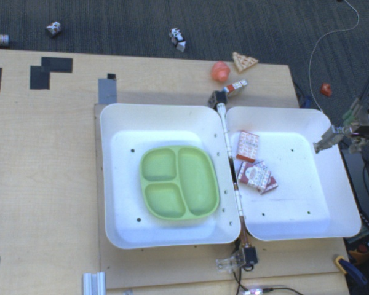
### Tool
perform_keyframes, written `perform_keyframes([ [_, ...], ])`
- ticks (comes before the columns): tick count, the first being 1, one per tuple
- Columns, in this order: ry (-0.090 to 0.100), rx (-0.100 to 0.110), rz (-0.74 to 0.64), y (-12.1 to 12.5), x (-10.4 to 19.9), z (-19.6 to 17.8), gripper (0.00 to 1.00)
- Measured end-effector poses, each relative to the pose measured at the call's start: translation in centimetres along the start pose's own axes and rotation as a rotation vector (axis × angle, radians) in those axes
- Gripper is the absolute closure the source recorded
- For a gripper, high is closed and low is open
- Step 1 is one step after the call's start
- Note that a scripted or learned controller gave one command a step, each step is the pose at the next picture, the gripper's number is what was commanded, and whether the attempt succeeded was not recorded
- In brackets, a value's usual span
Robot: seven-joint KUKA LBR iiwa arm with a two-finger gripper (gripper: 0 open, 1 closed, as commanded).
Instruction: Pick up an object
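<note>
Two small red-and-white cartons lie in the right bin (295, 220), near its left wall. One carton (247, 145) lies flat. The other carton (257, 177) sits just below it, turned at an angle. My gripper (339, 135) hangs at the right bin's far right rim, well away from both cartons, with nothing seen in it. It is small and partly cut off at the view's edge. A green divided plate (179, 183) rests in the left bin (120, 165).
Behind the bins on the bench lie a red ball (220, 72), a toy pizza slice (245, 61) and a small tube (237, 86). Small items are scattered on the dark floor beyond. A cable loops at the top right.
</note>
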State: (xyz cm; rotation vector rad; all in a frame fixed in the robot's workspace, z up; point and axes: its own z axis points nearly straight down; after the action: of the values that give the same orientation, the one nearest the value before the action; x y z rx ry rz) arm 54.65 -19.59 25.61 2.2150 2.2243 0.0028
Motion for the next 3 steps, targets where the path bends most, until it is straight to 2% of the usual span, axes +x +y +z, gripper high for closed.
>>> perform_keyframes([
  [1, 0.001, 0.003, 0.002, -6.0, 3.3, 14.5, 0.0],
  [2, 0.0, -0.005, 0.001, -5.7, 9.2, 16.9, 0.0],
  [3, -0.001, -0.012, 0.0, -5.5, 9.3, 15.7, 1.0],
])
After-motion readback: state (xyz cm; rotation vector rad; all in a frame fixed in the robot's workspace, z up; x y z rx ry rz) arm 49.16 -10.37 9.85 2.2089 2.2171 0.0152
